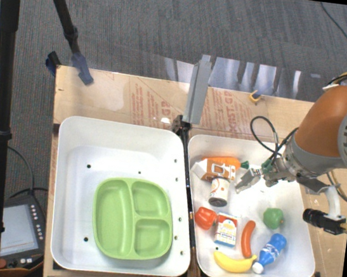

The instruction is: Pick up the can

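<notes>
The can (219, 192) stood upright just left of the hand (249, 179), whose fingers perhaps were spread, pinching nothing.

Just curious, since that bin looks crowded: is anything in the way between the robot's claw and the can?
Nothing visible. The gripper hangs just right of the can, with bare bin floor between them.

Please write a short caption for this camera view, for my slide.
Gripper hovers beside the can in the right bin; green plate in left bin.
</notes>
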Robot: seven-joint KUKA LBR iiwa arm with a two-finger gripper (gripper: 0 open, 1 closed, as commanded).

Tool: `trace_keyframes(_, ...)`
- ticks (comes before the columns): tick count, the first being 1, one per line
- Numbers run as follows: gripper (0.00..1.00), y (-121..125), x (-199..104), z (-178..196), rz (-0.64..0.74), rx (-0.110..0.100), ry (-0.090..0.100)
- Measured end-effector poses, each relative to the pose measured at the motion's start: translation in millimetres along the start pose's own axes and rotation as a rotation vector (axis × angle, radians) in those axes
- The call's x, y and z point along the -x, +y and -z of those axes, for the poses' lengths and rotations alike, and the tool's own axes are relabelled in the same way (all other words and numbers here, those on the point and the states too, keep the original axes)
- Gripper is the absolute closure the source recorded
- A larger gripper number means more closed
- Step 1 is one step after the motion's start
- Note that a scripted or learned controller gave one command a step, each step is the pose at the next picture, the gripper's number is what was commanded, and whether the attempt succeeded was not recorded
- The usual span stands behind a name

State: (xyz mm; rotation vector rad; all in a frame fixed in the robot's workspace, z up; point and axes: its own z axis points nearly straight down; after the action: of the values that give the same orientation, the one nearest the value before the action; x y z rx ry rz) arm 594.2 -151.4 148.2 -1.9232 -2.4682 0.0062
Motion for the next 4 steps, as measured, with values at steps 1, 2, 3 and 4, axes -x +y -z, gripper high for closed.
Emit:
trace_keyframes(1, 0.0, 20.1, -44.6, -37.2, -0.113, 0.03, -0.008)
trace_keyframes(2, 0.0, 42.8, -59.9, -59.8, -0.277, 0.017, -0.008)
trace_keyframes(3, 0.0, -12.5, -18.8, -64.3, -0.102, 0.006, -0.004)
trace_keyframes(4, 0.0, -50.4, -68.4, -65.9, -0.526, 0.004, -0.001)
